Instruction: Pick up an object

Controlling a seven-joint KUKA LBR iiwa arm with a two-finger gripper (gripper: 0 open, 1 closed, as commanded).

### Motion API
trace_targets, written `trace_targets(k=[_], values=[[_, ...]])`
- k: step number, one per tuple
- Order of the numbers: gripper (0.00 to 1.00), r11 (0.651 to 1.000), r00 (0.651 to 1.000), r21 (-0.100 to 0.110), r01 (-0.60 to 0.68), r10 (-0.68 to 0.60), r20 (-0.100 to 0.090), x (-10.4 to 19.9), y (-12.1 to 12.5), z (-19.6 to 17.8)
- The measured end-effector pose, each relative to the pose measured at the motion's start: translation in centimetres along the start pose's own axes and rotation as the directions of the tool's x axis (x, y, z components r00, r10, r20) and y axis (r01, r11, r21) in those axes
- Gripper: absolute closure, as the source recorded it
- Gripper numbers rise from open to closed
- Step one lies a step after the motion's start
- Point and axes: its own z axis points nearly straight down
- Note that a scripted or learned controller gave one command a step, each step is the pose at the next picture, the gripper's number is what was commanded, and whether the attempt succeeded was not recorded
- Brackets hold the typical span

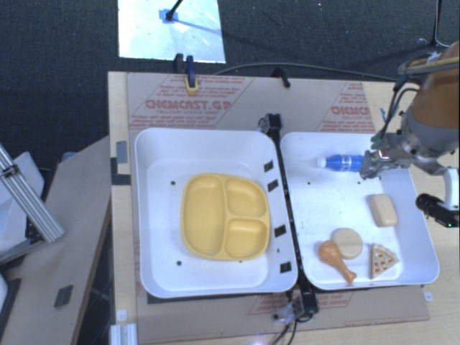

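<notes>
Camera view: blue-and-clear bottle [342,163] lying sideways; gripper [375,165] at its base, grasp unclear.

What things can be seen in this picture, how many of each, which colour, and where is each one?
bins: two, white, side by side on the bench
divided plate: one, yellow, middle of the left bin
bottle: one, blue with a white cap, lying at the top of the right bin, next to the gripper
bar-shaped block: one, cream, right side of the right bin
round piece: one, beige, lower right bin
drumstick toy: one, orange-brown, beside the round piece
pizza slice toy: one, red and cream, lower right corner of the right bin
gripper: one, grey, at the bottle's end
</notes>
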Motion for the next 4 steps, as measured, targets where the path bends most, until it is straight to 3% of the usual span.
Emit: trace_targets(k=[1,2,4], values=[[1.0,1.0,1.0,0.001,0.001,-0.001,-0.001,0.2,-0.1,-4.5],[1.0,1.0,1.0,0.005,0.004,-0.004,-0.003,5.1,1.0,-4.1],[1.0,1.0,1.0,0.007,0.005,-0.005,-0.004,15.7,0.1,-3.4]])
